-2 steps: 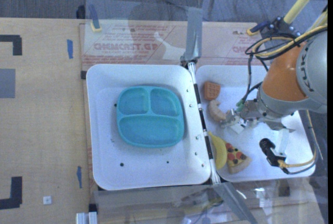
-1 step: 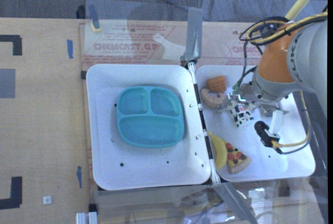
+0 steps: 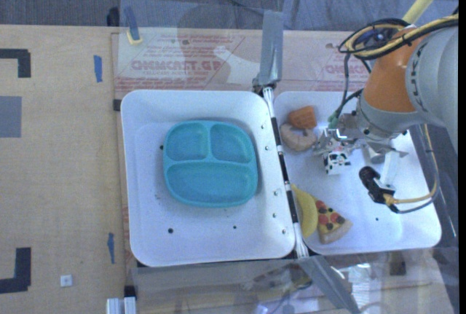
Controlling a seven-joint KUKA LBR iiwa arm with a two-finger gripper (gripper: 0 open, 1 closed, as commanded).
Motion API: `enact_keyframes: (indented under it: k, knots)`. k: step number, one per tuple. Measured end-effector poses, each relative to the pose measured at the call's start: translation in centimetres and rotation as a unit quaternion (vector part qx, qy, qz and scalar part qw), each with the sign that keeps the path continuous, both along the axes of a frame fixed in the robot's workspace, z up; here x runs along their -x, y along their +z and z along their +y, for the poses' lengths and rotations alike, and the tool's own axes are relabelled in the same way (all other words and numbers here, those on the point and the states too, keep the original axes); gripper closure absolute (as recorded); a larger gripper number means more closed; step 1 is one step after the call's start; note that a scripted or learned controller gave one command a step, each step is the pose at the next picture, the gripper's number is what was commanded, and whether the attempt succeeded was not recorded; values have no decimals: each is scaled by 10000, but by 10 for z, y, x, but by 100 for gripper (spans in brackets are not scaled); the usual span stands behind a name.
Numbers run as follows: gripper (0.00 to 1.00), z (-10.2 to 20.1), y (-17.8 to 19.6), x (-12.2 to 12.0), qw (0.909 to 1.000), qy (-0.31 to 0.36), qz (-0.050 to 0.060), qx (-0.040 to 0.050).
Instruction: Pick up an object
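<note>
Just below the fingers (image 3: pixel 336 147), whose state I cannot tell, sits a small black-and-white toy (image 3: pixel 335 162).

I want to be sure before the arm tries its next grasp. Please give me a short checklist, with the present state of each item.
1. Gripper is over the right white bin: ok.
2. A target lies near the gripper: ok, the small black-and-white toy sits just below it, with the tan doughnut-shaped toy and orange chunk to its left.
3. Something is between the fingers: cannot tell.
4. Other objects are apart from the target: ok, the pizza-slice toy and yellow banana lie at the bin's near corner.
5. Teal divided plate in the left white bin is out of the way: ok.
</note>
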State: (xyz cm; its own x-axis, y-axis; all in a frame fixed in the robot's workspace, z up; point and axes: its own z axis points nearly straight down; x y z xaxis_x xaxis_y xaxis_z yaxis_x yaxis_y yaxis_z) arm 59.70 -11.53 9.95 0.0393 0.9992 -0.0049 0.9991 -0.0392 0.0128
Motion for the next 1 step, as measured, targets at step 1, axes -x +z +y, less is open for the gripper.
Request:
enact_keyframes:
  k: [1]
  knots:
    - [100, 32, 121, -14, 9994, -339, 59, -24]
